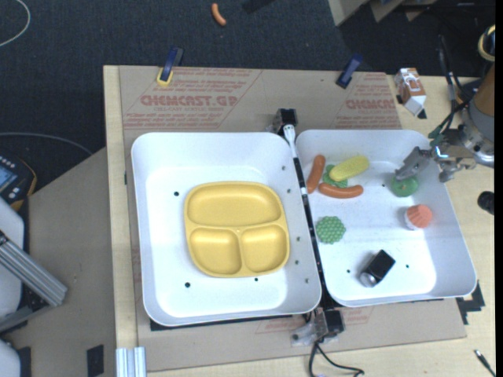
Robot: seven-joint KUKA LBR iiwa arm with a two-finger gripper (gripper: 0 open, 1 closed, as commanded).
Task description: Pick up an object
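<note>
Black block (377, 266) nearest; pincer (428, 162) over green piece (405, 185).

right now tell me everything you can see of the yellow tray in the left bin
The yellow tray is a glossy, plastic-looking divided plate with rounded corners: one wide compartment across the far side and two smaller ones along the near side, with nothing in them. It lies flat and upright near the middle of the left bin, resting on the bin's floor, apart from the walls, with small black dots on the floor around it.

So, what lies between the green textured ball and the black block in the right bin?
In the camera view, nothing: between the green textured ball and the black block there is just bare white floor of the right bin.
</note>
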